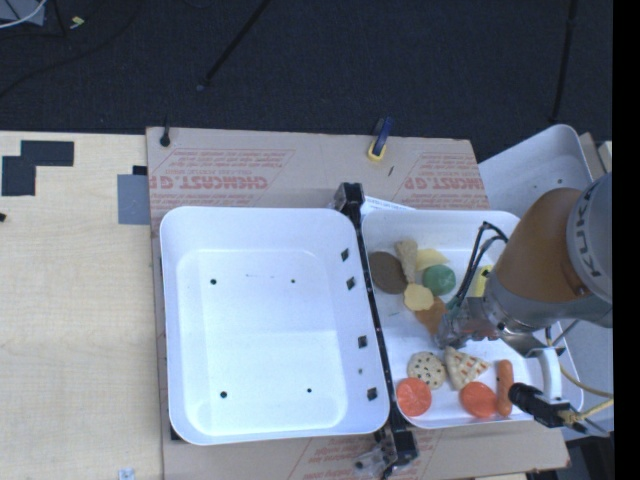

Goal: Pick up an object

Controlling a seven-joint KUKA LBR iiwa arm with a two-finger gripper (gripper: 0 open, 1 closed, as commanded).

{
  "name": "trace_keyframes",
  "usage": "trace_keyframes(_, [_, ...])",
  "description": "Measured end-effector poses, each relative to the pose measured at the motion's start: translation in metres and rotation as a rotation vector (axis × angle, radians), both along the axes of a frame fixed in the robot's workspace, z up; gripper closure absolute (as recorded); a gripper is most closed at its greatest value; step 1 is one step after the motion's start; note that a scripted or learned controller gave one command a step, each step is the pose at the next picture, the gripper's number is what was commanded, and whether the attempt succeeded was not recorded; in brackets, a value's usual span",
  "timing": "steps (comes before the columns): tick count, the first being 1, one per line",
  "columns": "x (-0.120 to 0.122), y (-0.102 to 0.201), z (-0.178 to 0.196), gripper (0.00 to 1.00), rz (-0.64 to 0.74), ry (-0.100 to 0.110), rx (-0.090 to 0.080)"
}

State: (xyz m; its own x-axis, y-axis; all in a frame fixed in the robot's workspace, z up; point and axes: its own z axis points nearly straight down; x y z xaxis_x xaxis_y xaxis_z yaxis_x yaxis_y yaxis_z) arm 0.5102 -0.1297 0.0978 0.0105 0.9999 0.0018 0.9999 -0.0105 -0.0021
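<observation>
My gripper is low inside the right bin, among toy food items. It hangs just right of a tan-orange piece and just above a pale wedge. A speckled cookie, a red round piece, an orange round piece and a red sausage lie along the bin's near edge. Farther back are a brown oval, a beige piece, a green ball and two yellow pieces. The wrist hides whatever lies under it.
The left bin is a large white tray with bare floor. Both bins rest on a cardboard sheet on the wooden bench. The black divider clips run between the bins. The grey-and-orange arm covers the right bin's right side.
</observation>
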Motion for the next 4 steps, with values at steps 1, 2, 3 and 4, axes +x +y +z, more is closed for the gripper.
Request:
trace_keyframes(1, [-0.034, -0.017, -0.01, 1.0, 0.011, -0.004, -0.001])
trace_keyframes(2, [0.001, 0.03, 0.011, 1.0, 0.014, -0.002, 0.0])
trace_keyframes(3, [0.048, 0.004, -0.008, 1.0, 0.014, -0.004, -0.001])
trace_keyframes(4, [0.029, 0.077, 0.094, 1.0, 0.015, -0.004, 0.001])
